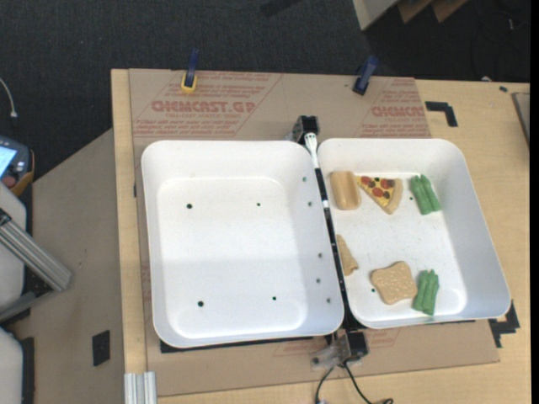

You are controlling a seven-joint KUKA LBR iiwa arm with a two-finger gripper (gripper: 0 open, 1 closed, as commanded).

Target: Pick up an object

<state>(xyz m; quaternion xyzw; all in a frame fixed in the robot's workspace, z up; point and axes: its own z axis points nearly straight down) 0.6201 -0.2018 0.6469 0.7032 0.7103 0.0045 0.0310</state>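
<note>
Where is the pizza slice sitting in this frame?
The pizza slice lies in the right bin, near its far edge, between the hot dog bun on its left and a green bean bundle on its right.

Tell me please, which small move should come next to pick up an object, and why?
Probably bring the arm in over the right bin toward the toast slice. All the toy food lies in that bin, nothing is held yet, and the toast lies flat with some free floor on its left, though green beans sit close on its right.

Two white bins, right bin point(472, 225) holding pizza slice point(381, 191), bread point(393, 282), green beans point(425, 194)
</note>
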